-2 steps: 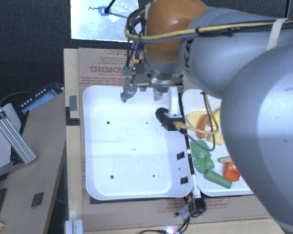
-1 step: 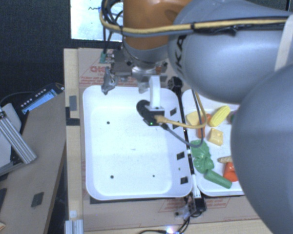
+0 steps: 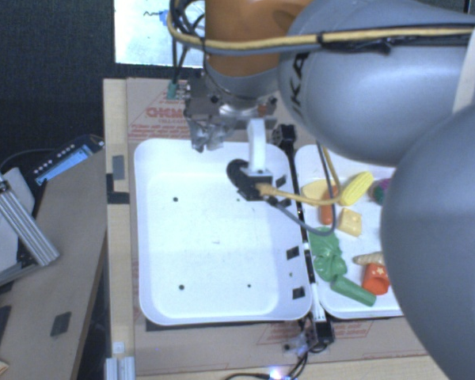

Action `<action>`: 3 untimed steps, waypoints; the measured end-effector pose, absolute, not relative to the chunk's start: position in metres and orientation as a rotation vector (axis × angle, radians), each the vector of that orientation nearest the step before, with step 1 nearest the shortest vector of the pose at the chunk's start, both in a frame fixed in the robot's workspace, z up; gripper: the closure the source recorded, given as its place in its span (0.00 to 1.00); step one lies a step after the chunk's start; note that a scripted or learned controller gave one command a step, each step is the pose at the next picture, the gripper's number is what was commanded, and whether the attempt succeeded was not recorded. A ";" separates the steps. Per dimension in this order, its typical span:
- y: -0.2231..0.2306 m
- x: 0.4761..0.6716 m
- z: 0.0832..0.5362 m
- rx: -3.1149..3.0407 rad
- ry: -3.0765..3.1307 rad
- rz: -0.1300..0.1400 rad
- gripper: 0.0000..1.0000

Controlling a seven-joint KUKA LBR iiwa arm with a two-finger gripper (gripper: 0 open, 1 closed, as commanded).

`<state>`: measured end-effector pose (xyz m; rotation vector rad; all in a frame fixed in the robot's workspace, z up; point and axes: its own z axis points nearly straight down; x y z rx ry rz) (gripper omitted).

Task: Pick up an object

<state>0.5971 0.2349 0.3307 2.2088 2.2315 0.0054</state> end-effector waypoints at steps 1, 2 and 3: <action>0.234 0.662 0.379 2.211 2.224 0.014 1.00; 0.235 0.636 0.455 2.211 2.228 0.015 1.00; 0.235 0.572 0.543 2.210 2.229 0.019 1.00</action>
